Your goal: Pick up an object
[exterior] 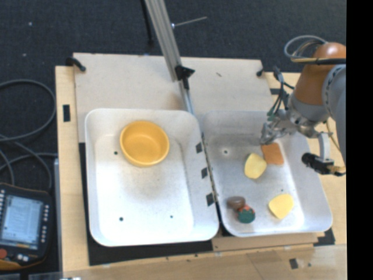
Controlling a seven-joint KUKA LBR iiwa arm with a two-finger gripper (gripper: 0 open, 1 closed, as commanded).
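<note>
My gripper (269,134) hangs over the back of the right bin (233,127), just above and left of an orange block (273,154). A pale yellow rounded piece (254,165) lies right beside that block, touching its left edge. Nearer the front lie a yellow wedge (281,206), a brown lump (235,202) and a green and red piece (246,214). The fingers point down and are too small and dark to read. Nothing shows between them.
A yellow bowl (144,143) sits at the back of the left bin (145,214). A slanted metal pole (166,37) rises from the bench behind the bins. Black clips mark the divide between the bins. A teach pendant (20,223) lies at the far left.
</note>
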